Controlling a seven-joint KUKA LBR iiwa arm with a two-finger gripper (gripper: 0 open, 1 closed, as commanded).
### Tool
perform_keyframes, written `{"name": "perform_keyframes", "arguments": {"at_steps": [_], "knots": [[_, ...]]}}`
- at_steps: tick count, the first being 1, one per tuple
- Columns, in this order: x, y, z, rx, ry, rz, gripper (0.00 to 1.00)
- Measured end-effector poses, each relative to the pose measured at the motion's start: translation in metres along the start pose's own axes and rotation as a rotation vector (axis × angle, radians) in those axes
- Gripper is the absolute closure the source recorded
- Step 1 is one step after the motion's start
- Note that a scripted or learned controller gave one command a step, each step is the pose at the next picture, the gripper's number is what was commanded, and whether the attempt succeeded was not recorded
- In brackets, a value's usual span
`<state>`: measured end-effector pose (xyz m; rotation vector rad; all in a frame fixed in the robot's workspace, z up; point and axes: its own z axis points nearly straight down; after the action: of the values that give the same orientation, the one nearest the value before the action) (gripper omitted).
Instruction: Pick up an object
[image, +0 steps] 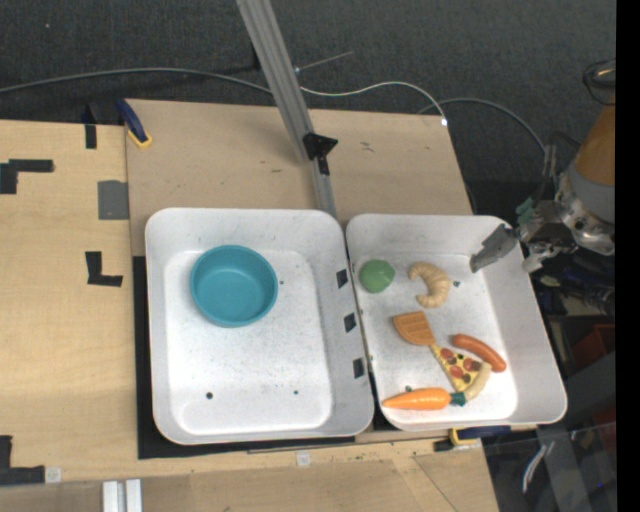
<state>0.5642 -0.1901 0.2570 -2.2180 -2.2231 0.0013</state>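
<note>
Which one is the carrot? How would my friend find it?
Look in the right bin, the one full of toy food. Go to its near edge, below the pizza slice. The carrot lies there on its side, long and bright orange with a green end.

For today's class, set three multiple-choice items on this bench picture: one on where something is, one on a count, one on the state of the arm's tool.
1. Where is the blue bowl?
A. In the left bin
B. In the right bin
C. On the bench outside both bins

2. How many items lie in the right bin?
A. Two
B. Six
C. Nine

3. How is the tool placed?
A. Pressed into the blue bowl
B. Over the right bin's right edge, with none of the toys in it
C. Lifting the carrot

Answers:
1. A: the blue bowl sits in the left bin.
2. B: the right bin holds a green ball, croissant, waffle, sausage, pizza slice and carrot.
3. B: the tool is by that bin's right rim, apart from every toy.
</note>
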Motion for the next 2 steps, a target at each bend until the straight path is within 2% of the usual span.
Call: {"name": "perform_keyframes", "arguments": {"at_steps": [1, 2], "knots": [[0.0, 0.0, 0.0, 0.0, 0.0, 0.0, 0.0], [0.009, -0.005, 0.06, 0.006, 0.001, 0.0, 0.0]]}}
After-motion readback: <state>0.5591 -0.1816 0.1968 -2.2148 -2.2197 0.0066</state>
